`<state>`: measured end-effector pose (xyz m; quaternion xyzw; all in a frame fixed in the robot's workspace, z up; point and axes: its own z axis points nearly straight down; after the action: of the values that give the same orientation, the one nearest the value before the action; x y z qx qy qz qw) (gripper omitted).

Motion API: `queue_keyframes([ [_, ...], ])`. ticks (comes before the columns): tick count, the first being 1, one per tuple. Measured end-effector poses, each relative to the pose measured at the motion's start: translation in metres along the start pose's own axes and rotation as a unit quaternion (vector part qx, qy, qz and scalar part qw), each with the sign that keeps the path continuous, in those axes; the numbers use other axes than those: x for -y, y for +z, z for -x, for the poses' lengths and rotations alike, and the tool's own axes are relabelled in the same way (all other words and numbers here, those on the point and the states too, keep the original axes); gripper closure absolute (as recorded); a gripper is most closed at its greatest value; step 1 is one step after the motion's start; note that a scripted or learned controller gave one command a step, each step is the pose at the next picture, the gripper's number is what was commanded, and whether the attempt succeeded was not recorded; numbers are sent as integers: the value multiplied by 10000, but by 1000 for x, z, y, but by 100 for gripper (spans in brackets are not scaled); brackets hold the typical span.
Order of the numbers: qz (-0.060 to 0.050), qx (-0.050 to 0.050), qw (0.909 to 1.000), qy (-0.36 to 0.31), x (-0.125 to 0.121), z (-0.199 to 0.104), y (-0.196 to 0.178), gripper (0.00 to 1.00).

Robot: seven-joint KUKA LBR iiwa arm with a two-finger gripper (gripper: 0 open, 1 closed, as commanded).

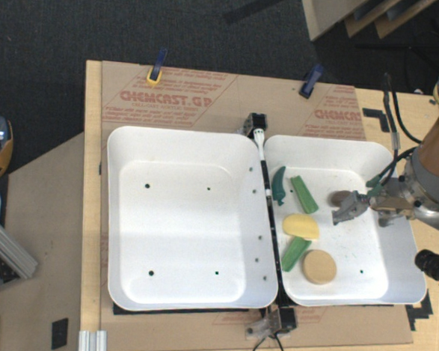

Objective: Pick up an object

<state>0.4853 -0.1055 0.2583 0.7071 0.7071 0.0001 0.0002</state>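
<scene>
Several small objects lie in the right bin (362,282). A dark green curved piece (279,185) rests by the bin's left wall, and a light green stick (304,194) lies beside it. Below them sit a yellow block (300,227), a green wedge (294,253) and a round tan disc (319,266). My gripper (342,207) reaches in from the right and hovers over the bin's upper middle, right of the green stick and above the disc. Its fingers look slightly apart with nothing between them.
The left bin (126,224) sits beside the right one on a cardboard sheet (173,93). Blue clamps (158,65) (311,80) grip the sheet's far edge. Black cables (392,115) run behind the arm at the right.
</scene>
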Motion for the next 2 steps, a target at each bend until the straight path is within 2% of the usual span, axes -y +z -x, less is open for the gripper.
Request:
queue_keyframes([
  [1, -42, -25, 10000, -44, 7, -88, 51, 0],
  [2, 7, -1, 10000, 6, 5, -82, 38, 100],
])
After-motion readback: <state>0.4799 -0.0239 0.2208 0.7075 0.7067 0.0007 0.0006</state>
